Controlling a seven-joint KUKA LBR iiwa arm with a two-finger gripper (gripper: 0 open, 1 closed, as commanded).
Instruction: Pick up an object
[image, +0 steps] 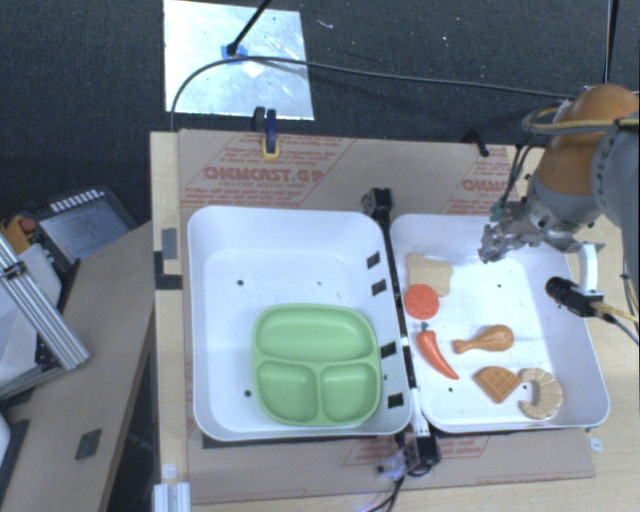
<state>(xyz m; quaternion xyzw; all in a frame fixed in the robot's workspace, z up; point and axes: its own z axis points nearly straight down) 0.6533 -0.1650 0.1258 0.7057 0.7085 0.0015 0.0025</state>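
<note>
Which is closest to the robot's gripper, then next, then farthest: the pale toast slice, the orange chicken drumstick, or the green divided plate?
From the gripper:
1. Pale toast slice, upper left of the right bin.
2. Orange chicken drumstick, middle of the right bin.
3. Green divided plate, in the left bin.

My surface (120, 300) is pale wood, and a brown board (330, 165) printed with red lettering lies flat on it. Behind it hangs a dark, speckled backdrop (80, 90) with a shiny foil sheet (240, 60) fixed to it. A thin cable (400, 78) runs across the backdrop, and a yellow clamp (268, 135) grips the board's far edge. At my left stand a dark box (85, 228) and a metal rail (40, 310).
</note>
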